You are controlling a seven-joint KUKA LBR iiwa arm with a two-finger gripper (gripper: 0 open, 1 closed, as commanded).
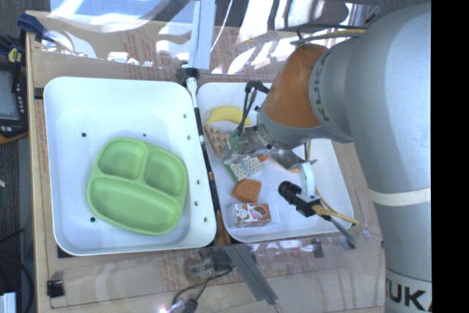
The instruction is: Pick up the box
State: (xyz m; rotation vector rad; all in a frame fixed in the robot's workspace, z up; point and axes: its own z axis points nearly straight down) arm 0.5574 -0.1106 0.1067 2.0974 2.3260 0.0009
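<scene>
**A:** Nearest the lens is the arm [381, 106], a grey shell with an orange band. It reaches in over the bin [335, 176] on its own side of the worktop, with the wrist bent down above the middle of that bin.

**B:** State of the jaws?

**A:** They are tucked under the wrist, low among the clutter. I cannot tell whether they are open or closed, and I see nothing held between them.

**B:** Where is the box [253, 214]?

**A:** It is in the same bin, lying flat with its printed face up, close to the wall toward the worktop's near edge. An orange-brown piece [248, 190] sits just beside it. Beyond that come a patterned packet [245, 168] and a waffle-like piece [216, 137]. A yellow banana-shaped item [226, 114] lies toward the far edge.

**B:** Is the wrist over the box?

**A:** My reading is no. It hangs around the patterned packet, short of the box. That is the most crowded part of the bin, so closing there would probably catch the wrong item.

**B:** How would the box handle?

**A:** My judgement is that, since it lies flat, it suits a pinch from above across its narrower span. The orange-brown neighbour crowds one side, while the side toward the near wall looks freer.

**B:** And the other bin [73, 121]?

**A:** It holds a green divided plate [139, 183], lying flat and well apart from the box.
</scene>
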